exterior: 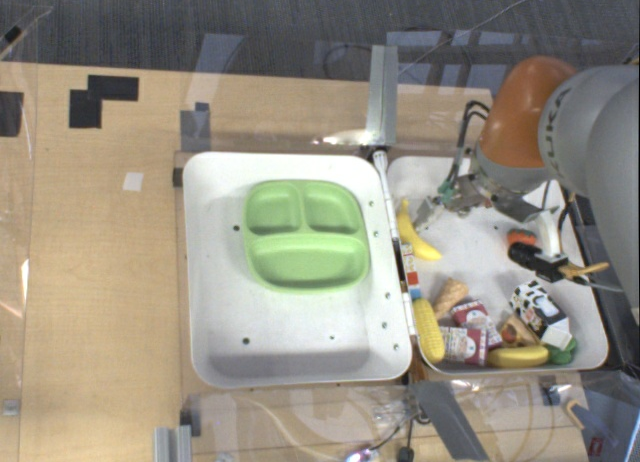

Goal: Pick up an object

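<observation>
Currently the claw (428,208) sits low in the right bin (470,250), its fingers too small and dark to tell whether spread or closed. Banana (412,235) lies just below-left of it, touching the bin wall. Corn cob (428,328) and snack clutter (475,335) further below. Green 3-compartment tray (304,233) well left, in left bin (215,280)

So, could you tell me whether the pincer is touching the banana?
Apart: the camera view shows bare white bin floor between the pincer and the banana.
</observation>
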Motion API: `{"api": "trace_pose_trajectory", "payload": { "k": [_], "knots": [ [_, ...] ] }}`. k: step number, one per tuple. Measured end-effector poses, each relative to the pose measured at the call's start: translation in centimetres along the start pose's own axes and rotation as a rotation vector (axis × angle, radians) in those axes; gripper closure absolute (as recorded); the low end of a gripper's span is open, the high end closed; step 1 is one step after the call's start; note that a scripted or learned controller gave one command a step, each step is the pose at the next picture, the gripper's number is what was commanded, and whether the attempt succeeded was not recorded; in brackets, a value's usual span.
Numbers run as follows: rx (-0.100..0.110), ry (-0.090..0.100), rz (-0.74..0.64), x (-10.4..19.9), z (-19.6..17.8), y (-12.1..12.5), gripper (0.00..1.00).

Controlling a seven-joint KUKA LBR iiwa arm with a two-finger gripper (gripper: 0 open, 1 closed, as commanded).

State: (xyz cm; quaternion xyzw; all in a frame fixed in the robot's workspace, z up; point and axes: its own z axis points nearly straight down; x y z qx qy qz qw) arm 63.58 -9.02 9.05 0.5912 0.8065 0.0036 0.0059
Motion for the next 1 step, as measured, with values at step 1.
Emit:
{"api": "trace_pose_trajectory", "payload": {
  "k": [1],
  "knots": [
    [0.006, 0.002, 0.086, -0.9, 0.21, 3.42, 0.0]
  ]
}}
